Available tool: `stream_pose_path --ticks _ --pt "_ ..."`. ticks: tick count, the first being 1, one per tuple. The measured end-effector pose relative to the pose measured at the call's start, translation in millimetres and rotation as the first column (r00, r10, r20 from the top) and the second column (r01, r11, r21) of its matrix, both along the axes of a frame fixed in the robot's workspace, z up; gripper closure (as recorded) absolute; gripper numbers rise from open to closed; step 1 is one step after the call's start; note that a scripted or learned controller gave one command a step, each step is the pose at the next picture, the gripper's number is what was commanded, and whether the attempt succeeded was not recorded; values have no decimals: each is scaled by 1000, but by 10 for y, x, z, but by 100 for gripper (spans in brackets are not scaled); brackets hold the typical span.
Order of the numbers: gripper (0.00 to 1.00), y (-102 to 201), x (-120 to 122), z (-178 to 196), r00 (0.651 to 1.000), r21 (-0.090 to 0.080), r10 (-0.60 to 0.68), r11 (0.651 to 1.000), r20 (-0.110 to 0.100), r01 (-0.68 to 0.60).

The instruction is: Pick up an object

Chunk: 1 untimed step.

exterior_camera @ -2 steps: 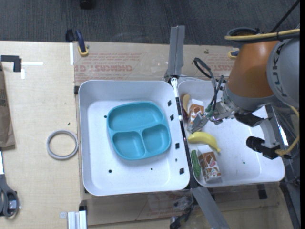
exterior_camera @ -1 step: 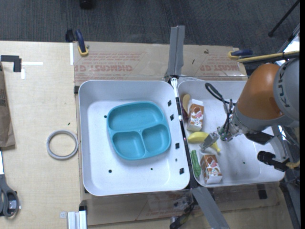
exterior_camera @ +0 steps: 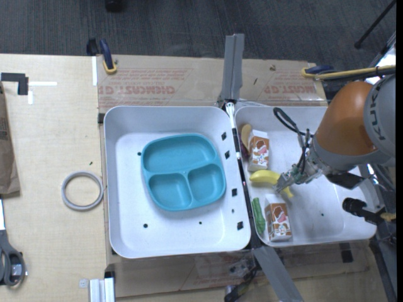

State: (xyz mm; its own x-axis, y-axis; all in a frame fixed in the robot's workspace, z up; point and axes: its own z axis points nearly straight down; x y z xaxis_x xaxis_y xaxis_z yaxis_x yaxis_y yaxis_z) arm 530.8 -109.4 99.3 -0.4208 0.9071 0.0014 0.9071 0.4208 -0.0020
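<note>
Bins: 2, shallow and white, side by side; left bin (exterior_camera: 119, 187), right bin (exterior_camera: 327, 222).
Divided trays: 1, blue tray (exterior_camera: 183, 172), three compartments, in the left bin.
Cartons: 2, small printed cartons in the right bin; upper carton (exterior_camera: 259, 151), lower carton (exterior_camera: 278, 220).
Bananas: 1, yellow banana (exterior_camera: 265, 178), between the two cartons.
Green items: 1, long green item (exterior_camera: 257, 214), beside the lower carton; kind cannot be told.
Rings: 1, pale tape ring (exterior_camera: 82, 190), on the bench left of the bins.
Scissors: 1 pair, scissors (exterior_camera: 11, 262), at the left edge.
Clamps: 2, left clamp (exterior_camera: 106, 55), right clamp (exterior_camera: 319, 72), at the bench's far edge.
</note>
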Motion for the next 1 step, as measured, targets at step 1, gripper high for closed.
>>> stream_pose_path --ticks 1 --pt "100 214 -471 1514 1000 -2 3 1000 2 -3"
